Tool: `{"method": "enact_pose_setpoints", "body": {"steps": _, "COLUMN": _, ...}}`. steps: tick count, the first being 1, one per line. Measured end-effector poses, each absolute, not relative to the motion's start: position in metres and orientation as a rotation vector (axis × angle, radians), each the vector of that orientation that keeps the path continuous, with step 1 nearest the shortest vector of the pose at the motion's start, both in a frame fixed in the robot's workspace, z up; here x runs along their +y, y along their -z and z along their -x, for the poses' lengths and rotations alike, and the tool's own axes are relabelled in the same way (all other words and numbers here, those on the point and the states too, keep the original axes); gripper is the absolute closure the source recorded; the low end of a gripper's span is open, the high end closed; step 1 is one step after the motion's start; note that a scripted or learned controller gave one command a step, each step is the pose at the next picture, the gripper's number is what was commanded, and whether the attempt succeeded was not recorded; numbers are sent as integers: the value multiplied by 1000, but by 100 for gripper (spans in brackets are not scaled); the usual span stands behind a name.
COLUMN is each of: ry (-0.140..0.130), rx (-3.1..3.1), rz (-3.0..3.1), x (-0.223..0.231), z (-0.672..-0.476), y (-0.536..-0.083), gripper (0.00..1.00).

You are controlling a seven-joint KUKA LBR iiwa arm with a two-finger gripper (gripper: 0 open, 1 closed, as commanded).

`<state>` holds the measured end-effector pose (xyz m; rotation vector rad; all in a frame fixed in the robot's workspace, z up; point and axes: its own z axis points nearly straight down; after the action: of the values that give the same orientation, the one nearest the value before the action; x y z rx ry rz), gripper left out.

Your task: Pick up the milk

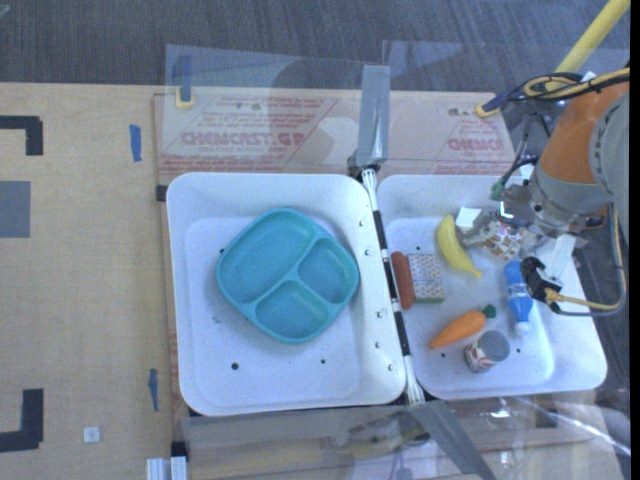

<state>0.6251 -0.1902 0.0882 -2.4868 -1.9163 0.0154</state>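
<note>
Milk [497, 234], small boxy printed carton

I read faint red mirrored lettering on the clear sheet [262, 128] behind the left bin, too blurred to spell out; similar red print marks the sheet [470, 138] behind the right bin. I find nothing else legible.

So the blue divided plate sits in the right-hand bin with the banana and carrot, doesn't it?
Not quite. The camera view shows the blue divided plate lying alone in the left bin. The banana and carrot are in the right bin, as you said.
</note>
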Motion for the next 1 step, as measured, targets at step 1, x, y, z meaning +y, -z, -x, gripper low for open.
{"method": "enact_pose_setpoints", "body": {"steps": 1, "ry": -35, "rx": -1915, "rz": 2479, "x": -191, "z": -622, "y": -96, "gripper": 100}}
